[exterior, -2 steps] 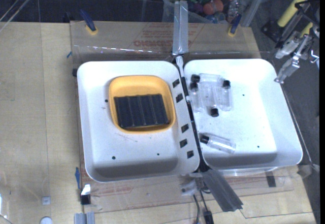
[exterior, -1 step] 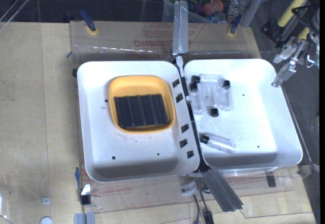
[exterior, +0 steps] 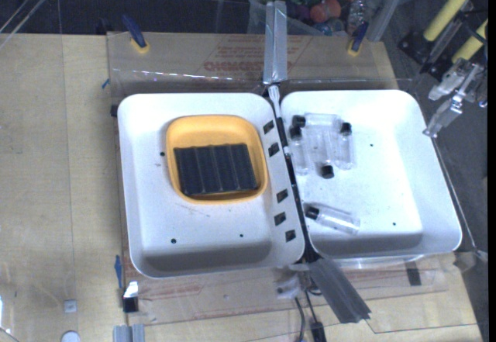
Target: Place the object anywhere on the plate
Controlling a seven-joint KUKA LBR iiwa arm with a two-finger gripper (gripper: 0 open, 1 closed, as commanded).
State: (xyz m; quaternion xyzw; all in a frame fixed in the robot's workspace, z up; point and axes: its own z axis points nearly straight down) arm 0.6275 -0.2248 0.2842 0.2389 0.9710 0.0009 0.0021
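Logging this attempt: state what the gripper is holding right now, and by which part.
Nothing is held. The gripper hangs by the right bin's far right rim with nothing between its fingers; the clear vials lie in that bin, apart from it.

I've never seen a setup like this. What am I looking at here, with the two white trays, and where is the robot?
This is one picture from a camera fixed above a workbench, looking down at a slant. On the bench sit two shallow white bins side by side. The left bin holds an orange plate with a dark ridged slab lying on it. The right bin holds several small clear plastic vials with black caps: a cluster near its upper left and one more vial lying lower down.

The robot is a single arm that reaches in from the right. At the right edge, above the bins, you can see a bit of pale metal hardware, probably part of it, but too little to tell what its gripper is doing. Nothing appears to be held. The job is to put an object on the plate.
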